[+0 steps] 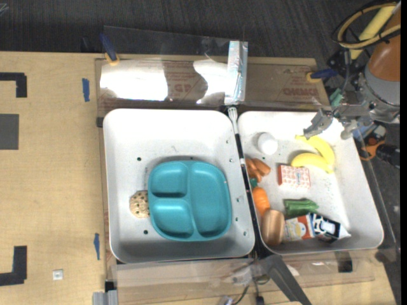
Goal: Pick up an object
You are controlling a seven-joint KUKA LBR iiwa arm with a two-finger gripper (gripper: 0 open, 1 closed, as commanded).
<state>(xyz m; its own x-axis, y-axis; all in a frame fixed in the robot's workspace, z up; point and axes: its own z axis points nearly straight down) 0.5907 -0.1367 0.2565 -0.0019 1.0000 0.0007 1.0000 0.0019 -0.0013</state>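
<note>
Looking across the bench, we find the largest things first: two shallow white bins side by side, the left bin (pixel 121 138) and the right bin (pixel 365 196), set close so an arm reaching from the right can work over either. In the left bin lies a teal divided tray (pixel 189 199), with a small cookie (pixel 139 204) touching its left edge; both sit apart from the clutter, so we judge them unlikely targets for now.

The grey arm (pixel 381 88) hangs over the right bin's far right corner, where the graspable things are crowded. Our gripper (pixel 331 127) is poised just above the banana (pixel 316 154), its two fingers standing apart and nothing between them, a stance that suits a descent rather than a carry.

Since the task names no particular object, we take the banana as the likeliest pick, being nearest below the fingers. Near it lie a red-and-white carton (pixel 294 176), a black-and-white packet (pixel 323 227), a green piece (pixel 300 205), a brown egg-shaped item (pixel 273 226), a carrot (pixel 261 199), and a small white bottle (pixel 266 144). They lie loosely scattered, some touching, which could crowd a grasp.
</note>
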